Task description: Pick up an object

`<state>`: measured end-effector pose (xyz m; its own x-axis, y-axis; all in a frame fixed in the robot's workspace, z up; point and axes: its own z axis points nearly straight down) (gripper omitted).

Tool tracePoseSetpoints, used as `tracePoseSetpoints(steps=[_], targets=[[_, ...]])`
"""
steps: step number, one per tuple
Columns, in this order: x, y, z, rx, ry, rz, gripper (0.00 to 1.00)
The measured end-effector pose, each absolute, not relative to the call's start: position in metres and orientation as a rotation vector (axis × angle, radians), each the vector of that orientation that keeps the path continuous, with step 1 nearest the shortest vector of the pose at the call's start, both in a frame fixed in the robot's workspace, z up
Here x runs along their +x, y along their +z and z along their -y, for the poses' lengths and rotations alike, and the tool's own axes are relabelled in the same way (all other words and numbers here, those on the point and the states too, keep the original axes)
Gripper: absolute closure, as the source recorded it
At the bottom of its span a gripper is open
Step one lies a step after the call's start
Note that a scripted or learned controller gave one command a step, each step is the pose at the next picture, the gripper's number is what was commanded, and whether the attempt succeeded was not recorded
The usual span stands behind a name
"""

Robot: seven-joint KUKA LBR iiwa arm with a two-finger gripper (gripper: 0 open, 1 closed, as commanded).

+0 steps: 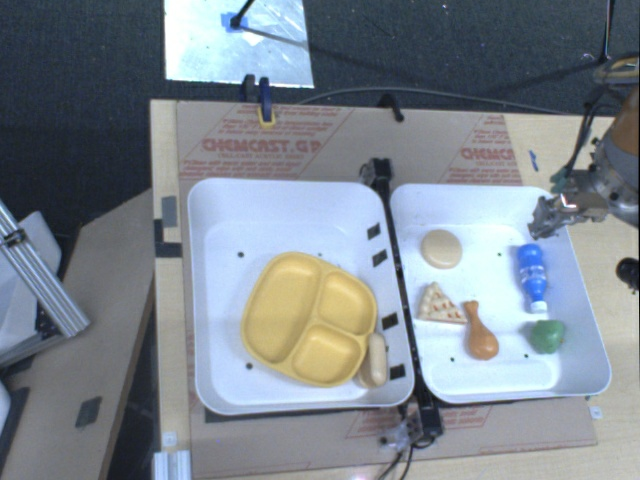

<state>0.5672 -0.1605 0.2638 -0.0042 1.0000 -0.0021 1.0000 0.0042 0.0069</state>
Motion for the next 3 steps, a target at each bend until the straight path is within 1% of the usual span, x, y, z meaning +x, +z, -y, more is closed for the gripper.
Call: tracePoseSetpoints(steps=[1,2,3], targets=[[0.578,0.269,0.107,2.209,0.006,-2.231,1.00],[0.601,0.259,0.056,2.209,0.005,-2.231,1.00],[0.610,0.243,0.002,2.211,0.003,-2.233,1.00]])
